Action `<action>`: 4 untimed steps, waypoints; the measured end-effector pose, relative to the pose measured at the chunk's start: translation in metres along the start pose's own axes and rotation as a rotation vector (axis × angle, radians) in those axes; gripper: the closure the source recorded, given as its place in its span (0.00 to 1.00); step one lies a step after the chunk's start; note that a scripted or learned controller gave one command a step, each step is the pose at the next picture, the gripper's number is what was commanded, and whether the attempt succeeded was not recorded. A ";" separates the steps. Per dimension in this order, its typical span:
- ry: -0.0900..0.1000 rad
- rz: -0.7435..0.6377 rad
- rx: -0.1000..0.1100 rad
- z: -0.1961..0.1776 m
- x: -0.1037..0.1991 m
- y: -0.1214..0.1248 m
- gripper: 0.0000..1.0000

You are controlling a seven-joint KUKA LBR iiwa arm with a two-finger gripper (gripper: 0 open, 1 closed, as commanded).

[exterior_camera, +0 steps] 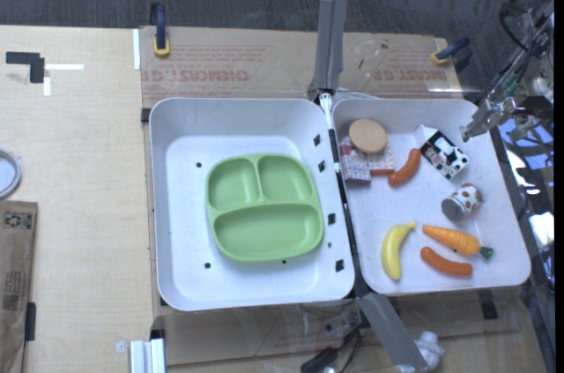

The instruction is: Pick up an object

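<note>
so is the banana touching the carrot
Apart. The camera view shows bare white bin floor between the banana and the carrot, a plain gap.

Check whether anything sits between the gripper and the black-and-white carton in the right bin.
Nothing visible stands between them. The gripper hangs over the upper right edge of the right bin, and the black-and-white carton lies just left and below it, with bare bin floor between. The nearest neighbour, a sausage, lies on the carton's far side.

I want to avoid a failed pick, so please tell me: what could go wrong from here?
1. The carrot and the sausage lie close together, so the claw may push one while reaching for the other.
2. The banana is curved and may roll away.
3. The small can lies on its side and may slip.
</note>
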State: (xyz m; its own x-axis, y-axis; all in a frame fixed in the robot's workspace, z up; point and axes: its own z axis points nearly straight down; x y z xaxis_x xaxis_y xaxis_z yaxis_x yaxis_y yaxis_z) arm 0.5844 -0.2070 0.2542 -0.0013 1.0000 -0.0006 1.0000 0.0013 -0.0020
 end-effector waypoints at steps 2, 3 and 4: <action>-0.004 0.005 -0.014 0.154 0.017 0.032 0.00; -0.005 0.006 -0.015 0.146 0.017 0.032 1.00; -0.003 -0.104 -0.011 0.158 0.040 -0.012 1.00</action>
State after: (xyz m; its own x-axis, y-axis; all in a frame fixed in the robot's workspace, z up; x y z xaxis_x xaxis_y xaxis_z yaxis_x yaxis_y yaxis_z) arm 0.5715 -0.1673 0.0964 -0.1048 0.9945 -0.0043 0.9945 0.1048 0.0082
